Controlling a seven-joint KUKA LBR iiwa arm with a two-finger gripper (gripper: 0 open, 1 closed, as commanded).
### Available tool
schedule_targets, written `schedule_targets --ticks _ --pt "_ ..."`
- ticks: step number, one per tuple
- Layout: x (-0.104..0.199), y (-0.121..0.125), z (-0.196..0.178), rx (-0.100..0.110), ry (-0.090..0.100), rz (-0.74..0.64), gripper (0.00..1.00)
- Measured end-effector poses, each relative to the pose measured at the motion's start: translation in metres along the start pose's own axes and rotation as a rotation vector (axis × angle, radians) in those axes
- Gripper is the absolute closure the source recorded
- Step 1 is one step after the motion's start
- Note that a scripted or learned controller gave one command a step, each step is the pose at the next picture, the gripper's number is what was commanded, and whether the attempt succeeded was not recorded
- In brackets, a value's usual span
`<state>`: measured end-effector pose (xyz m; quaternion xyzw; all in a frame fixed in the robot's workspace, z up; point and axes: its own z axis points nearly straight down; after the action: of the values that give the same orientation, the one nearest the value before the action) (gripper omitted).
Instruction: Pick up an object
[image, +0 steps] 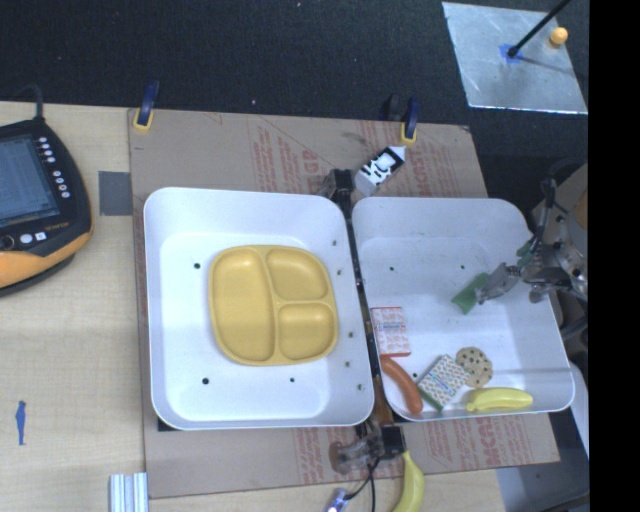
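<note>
My gripper (492, 287) reaches in from the right over the right bin (440, 215), low above its floor near the right wall. A small green block (466, 297) lies right at the gripper's tip, touching it; whether it is gripped I cannot tell. Along the bin's front lie a red sausage (400, 384), a patterned packet (442, 379), a speckled cookie (474, 364) and a yellow banana (499, 400). A red-and-white card (389, 330) lies by the left wall.
The left bin (170, 300) holds a yellow divided plate (272, 304). A second banana (409, 484) lies on the bench below the bins. A teach pendant (35, 200) sits at far left. A black-and-white tag (380, 166) lies behind the bins.
</note>
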<state>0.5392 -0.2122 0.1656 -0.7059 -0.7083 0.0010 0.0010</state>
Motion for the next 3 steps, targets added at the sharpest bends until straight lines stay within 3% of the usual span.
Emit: schedule_targets --ticks 1,2,3 --pt "0.001 0.026 0.074 0.002 0.000 -0.004 0.00" --pt "0.133 0.101 -0.028 -0.003 0.002 -0.003 0.00" --pt "0.072 0.117 0.021 0.000 0.000 0.002 0.00"
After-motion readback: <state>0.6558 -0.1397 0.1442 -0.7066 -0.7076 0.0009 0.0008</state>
